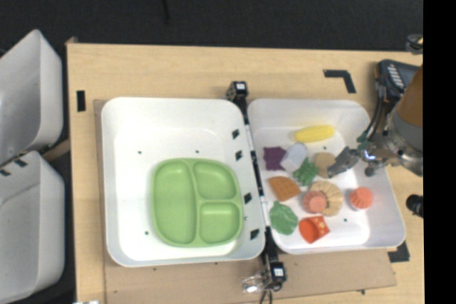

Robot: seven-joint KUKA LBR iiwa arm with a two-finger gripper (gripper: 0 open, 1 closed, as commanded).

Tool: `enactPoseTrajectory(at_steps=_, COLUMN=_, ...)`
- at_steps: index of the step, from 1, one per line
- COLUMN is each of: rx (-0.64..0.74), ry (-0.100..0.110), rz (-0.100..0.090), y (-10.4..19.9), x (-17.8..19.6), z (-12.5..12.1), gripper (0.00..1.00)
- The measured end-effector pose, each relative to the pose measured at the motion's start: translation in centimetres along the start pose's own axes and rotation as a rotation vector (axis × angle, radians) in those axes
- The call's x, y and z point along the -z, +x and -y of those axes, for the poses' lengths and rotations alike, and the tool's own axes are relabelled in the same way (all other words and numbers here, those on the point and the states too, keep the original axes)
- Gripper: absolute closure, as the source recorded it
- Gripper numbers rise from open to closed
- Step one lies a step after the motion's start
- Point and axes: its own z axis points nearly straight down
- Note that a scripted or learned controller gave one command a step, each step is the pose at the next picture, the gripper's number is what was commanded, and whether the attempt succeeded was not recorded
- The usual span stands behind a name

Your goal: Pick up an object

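Your gripper sits low over the right bin, at about 3 o'clock of that bin's centre, arm coming in from the right edge. Can't tell its state from this angle; nothing visibly between the tips. Tip is touching or just above a tan round piece, can't tell which.

Working outward, what you have in the right bin:
- green leafy piece just at 9 o'clock of the gripper
- pale bluish piece at 10 o'clock, touching the green one
- purple piece further out at 9 o'clock, near the divider
- yellow corn-like piece at 11 o'clock, near the bin's far wall
- pink-and-tan shell-like piece at 7 o'clock
- orange-red round piece at 5 o'clock, apart from the rest
- brown flat piece at 8 o'clock
- green leaf piece and red piece at the near wall, 7 o'clock

All items rest on the bin floor, none lifted.

Left bin holds a green three-compartment plate, in its near-right part. Both bins sit side by side on the tan tabletop.
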Motion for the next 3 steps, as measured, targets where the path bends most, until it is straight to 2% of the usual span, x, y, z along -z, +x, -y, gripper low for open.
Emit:
enactPoseTrajectory(at_steps=1, rx=0.0, ry=0.003, rz=-0.001, y=0.0, x=-5.4, z=1.1, gripper=0.0)
enactPoseTrajectory(at_steps=2, rx=0.002, ry=0.0, rz=-0.002, y=0.1, x=-10.8, z=1.1, gripper=0.0)
enactPoseTrajectory(at_steps=3, rx=-0.006, ry=-0.004, rz=0.0, y=-0.2, x=-9.5, z=1.0, gripper=1.0)
